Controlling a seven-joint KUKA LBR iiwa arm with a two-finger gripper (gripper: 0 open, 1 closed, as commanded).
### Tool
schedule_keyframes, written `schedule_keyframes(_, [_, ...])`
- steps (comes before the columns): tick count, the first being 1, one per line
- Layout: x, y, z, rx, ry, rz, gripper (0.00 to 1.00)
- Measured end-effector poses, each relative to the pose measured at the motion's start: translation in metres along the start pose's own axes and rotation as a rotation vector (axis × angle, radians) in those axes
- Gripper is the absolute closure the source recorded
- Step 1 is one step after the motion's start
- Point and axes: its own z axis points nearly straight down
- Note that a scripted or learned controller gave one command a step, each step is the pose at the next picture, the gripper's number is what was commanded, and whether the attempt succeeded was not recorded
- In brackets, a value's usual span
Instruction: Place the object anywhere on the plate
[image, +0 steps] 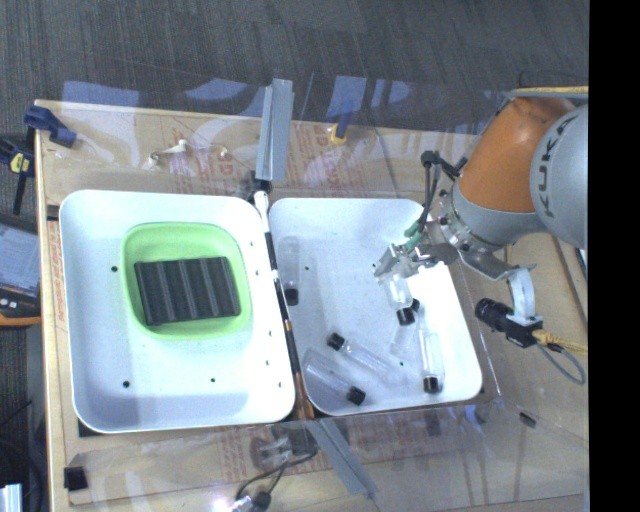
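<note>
My gripper (398, 268) over right bin (300, 225), above clear vials (405, 300) | finger spread: cannot tell | green plate (185, 240) in left bin (90, 215).

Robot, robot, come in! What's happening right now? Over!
Gripper low over right bin. Clear vials lie there. Green plate in left bin, dark grid on it.

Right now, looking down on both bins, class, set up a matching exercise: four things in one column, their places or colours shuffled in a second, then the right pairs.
Things:
1. green plate
2. dark ribbed block
3. clear vials with black caps
4. gripper

Descriptions:
A. scattered in the right bin
B. lying on the plate
C. above the right bin's upper part
D. in the left bin

Pairs: 1-D, 2-B, 3-A, 4-C
</note>
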Motion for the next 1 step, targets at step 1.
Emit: schedule_keyframes(1, [0.0, 0.0, 0.0, 0.0, 0.0, 0.0, 0.0])
